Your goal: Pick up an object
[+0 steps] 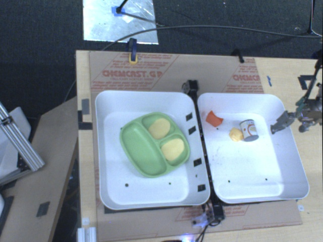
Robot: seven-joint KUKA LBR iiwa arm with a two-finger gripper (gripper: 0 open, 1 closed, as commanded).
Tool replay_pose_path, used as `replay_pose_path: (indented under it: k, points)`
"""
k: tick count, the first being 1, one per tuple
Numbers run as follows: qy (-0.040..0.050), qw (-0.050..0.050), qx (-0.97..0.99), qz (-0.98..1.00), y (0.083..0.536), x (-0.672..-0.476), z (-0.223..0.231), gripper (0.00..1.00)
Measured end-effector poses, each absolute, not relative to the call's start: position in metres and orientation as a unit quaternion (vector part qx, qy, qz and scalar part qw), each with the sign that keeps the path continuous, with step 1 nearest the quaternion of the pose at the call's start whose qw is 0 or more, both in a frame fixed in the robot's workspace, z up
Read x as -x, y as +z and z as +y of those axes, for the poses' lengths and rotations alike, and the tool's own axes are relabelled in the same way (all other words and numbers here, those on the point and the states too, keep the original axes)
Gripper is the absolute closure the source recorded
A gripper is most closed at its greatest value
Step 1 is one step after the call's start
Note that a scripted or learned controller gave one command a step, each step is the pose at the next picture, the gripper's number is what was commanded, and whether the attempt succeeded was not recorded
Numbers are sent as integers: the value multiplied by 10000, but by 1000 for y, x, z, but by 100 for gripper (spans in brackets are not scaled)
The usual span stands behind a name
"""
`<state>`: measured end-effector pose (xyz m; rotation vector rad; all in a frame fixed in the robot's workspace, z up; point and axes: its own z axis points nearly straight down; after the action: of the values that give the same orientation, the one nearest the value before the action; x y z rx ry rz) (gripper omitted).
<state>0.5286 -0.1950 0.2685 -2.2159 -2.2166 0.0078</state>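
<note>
The right bin [262, 185] holds three small things near its back: an orange-red piece [214, 118], a yellow lump [235, 134] and a small grey-white can [248, 130] lying on its side next to the lump. My gripper [287, 120] enters at the right edge, over the bin's right rim, apart from the can and to its right. The left bin [116, 185] holds a green divided plate [135, 145] with two yellow pieces [160, 128] [173, 148] in its small compartments.
The bins stand side by side on a cardboard sheet [151, 72] on the bench. A yellow-blue clamp [132, 50] sits at the sheet's back edge. Black clips [197, 147] line the seam between the bins. A metal rail [20, 142] lies at the left.
</note>
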Motion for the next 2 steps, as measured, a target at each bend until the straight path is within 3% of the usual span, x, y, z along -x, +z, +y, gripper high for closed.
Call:
replay_pose_path:
  k: [1,2]
  points:
    - [-3,-10,7057,-7085,274,-531,-194,0]
    - [5,10,7064,-7078,218,-540,-192,0]
